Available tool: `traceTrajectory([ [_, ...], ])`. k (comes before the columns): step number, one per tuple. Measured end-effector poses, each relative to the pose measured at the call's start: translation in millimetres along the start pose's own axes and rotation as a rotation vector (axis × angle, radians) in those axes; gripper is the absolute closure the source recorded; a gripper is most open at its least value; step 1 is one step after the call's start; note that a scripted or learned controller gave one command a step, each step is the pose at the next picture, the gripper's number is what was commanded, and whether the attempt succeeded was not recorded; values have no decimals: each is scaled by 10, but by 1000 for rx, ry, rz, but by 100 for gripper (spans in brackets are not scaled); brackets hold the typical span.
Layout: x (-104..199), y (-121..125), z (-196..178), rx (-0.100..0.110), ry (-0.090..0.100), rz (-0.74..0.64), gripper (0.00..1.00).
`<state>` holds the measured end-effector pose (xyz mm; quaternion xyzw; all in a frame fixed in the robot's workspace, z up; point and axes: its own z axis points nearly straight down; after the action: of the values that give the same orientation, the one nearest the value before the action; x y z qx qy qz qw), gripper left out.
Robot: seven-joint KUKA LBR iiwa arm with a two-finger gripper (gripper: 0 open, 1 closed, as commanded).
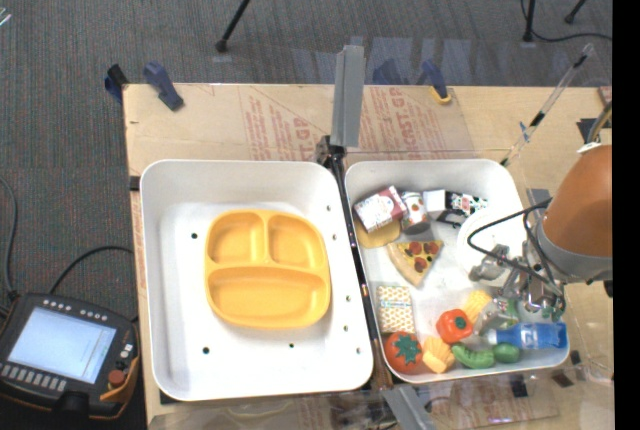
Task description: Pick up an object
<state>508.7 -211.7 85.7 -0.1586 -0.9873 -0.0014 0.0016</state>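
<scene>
- Grey carpet surrounds a plywood bench (290, 123) bearing two white bins; tripod legs cross the floor behind it.
- Nearest the camera: a teach pendant (62, 348) lies on the floor at lower left, screen lit, just off the bench corner.
- Front of the right bin (500, 176): a red tomato-like toy (405, 348), a yellow block (437, 355), a green pod-shaped piece (474, 356), an orange-red pepper toy (454, 326) and a blue-capped bottle (530, 335) on its side, all crowded together.
- The gripper (517, 290) hangs over that front-right cluster, just above the bottle and the pepper toy. Metal parts blur into the clutter; I cannot tell how the tool stands, and nothing can be seen held in it.
- Mid bin: a waffle-patterned cracker (394, 303), then a pizza slice toy (417, 256) on a tan board.
- Far end: small cartons, a red-and-white box (379, 210) among them.
- Left bin (160, 218): a yellow divided plate (268, 268), flat, central.
- Judgement: approach or descent stage of the pick; no lift yet evident.
- Next move likely calls for settling on one item in a tight group; neighbours touching the target may get nudged or pinched too.
</scene>
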Motion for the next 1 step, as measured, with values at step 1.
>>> traceTrajectory([
  [1,5,10,-62,-2,6,-2,100],
])
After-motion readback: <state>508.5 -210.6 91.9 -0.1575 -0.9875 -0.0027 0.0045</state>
